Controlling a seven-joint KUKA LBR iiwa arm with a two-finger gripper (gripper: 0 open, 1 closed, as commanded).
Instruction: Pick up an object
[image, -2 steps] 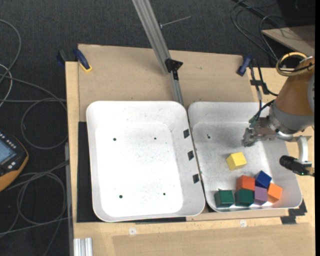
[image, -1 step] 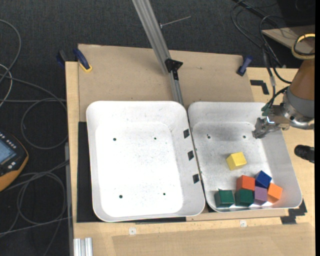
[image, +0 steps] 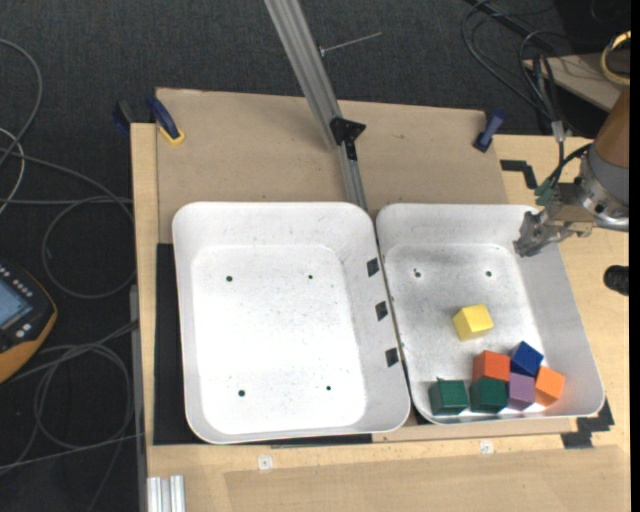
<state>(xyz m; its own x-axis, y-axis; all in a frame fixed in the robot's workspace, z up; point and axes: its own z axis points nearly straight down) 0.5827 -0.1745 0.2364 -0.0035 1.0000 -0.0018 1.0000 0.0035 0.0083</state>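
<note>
The end effector (image: 531, 240) hovers over the right bin's (image: 430, 225) far rim; its state is unclear. Descending among 6 crowded cubes (image: 500, 385) risks a failed pick.

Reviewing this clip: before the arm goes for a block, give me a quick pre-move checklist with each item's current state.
1. Blocks available in the right bin: ok.
2. Yellow block stands apart from the others, easy target: ok.
3. Remaining blocks, such as the purple block, crowd the near right corner: not ok for a clean grasp.
4. Gripper over the right bin's far right edge, not above any block: not ok.
5. Finger opening: cannot tell.
</note>
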